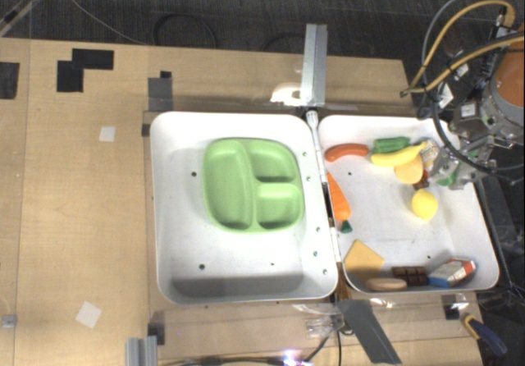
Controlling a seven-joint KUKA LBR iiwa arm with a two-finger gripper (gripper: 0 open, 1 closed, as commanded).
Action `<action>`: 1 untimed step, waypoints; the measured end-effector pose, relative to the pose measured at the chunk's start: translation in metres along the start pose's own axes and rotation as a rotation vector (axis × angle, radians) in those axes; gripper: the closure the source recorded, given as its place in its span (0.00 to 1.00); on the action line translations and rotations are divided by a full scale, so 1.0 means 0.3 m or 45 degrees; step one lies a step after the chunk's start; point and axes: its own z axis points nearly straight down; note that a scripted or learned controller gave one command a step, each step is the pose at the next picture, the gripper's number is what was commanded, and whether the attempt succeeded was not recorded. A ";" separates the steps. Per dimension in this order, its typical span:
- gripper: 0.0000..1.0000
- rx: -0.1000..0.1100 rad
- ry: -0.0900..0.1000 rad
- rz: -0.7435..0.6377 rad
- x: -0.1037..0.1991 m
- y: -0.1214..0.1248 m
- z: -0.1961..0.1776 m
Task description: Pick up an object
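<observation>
Over the right bin's (484, 262) right edge hangs the gripper (456, 166), can't tell how it's set tbh. Toys sit near the far edge: banana (398, 157), sausage (347, 152), and a lemon (424, 204) mid-bin. Left bin (176, 274) has 1 green tray (250, 184).

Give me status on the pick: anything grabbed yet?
Done: the gripper is over the right bin, at its far right side by the banana and lemon. In hand: nothing visibly held. Left: grasp and lift. The carrot and sausage lie untouched; the green tray sits in the left bin.
</observation>
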 end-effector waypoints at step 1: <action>1.00 -0.002 -0.004 0.051 -0.255 0.102 0.002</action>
